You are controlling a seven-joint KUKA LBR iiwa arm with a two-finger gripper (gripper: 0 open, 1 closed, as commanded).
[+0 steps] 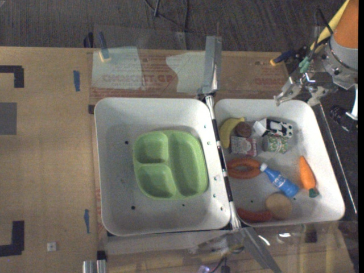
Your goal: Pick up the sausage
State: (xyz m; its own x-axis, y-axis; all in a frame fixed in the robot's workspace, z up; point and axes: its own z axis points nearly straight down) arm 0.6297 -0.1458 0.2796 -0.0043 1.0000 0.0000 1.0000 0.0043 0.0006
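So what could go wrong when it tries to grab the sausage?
The sausage lies touching the blue bottle, so the gripper might bump or grab the bottle instead. A red pepper nearby looks similar, so it could pick the wrong one. The gripper sits above the bin's far edge, with other toys crowded in between.

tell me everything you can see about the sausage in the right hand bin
The sausage is a reddish-orange curved link with a glossy, plastic-like skin, bent almost into a ring. It lies flat on the right bin's floor near the left wall, just below a pink packet. A blue bottle's white cap meets its right end.
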